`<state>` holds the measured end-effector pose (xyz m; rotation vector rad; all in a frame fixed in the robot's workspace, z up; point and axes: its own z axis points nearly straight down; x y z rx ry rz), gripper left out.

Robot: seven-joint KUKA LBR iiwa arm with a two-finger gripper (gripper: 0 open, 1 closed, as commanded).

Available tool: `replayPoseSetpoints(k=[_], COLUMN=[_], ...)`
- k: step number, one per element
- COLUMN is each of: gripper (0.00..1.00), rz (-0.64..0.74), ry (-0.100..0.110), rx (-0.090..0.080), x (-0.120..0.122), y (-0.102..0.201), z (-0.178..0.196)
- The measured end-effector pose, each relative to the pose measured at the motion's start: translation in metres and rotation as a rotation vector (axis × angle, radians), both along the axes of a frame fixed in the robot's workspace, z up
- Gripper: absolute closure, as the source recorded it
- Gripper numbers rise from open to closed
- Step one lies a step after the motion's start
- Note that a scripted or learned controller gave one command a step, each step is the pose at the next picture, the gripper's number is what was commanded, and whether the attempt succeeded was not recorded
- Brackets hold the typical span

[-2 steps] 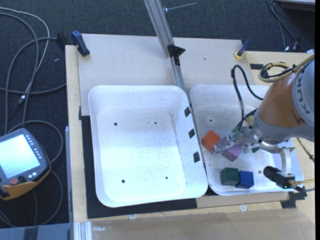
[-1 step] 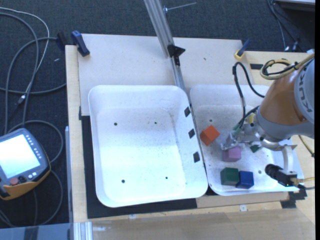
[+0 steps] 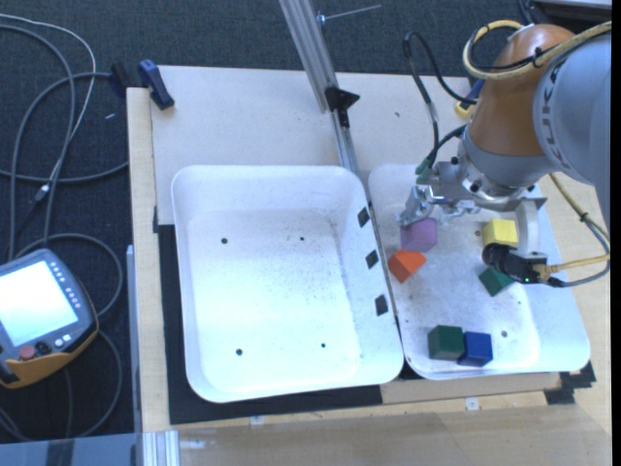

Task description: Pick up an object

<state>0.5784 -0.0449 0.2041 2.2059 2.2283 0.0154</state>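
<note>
Blue block (image 3: pixel 476 348) and green block (image 3: pixel 445 342) sit nearest me in the right bin (image 3: pixel 553 343); further in, the orange block (image 3: pixel 408 263), then a purple block (image 3: pixel 420 233) touching my gripper (image 3: pixel 424 209). I can't tell the jaws' state. It looks light, stiff; I'd pinch flat sides

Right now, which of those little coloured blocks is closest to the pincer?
The pale purple block, right under the pincer. The orange block lies just below it in the picture; the yellow, two green and blue ones sit farther off.
</note>
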Motion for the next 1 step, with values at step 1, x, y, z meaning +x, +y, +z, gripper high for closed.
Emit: replayPoseSetpoints(k=[1], gripper=[1.00], rz=[-0.004], ry=[0.017], rx=[0.001], x=[-0.0349], y=[0.0558], z=[-0.0049])
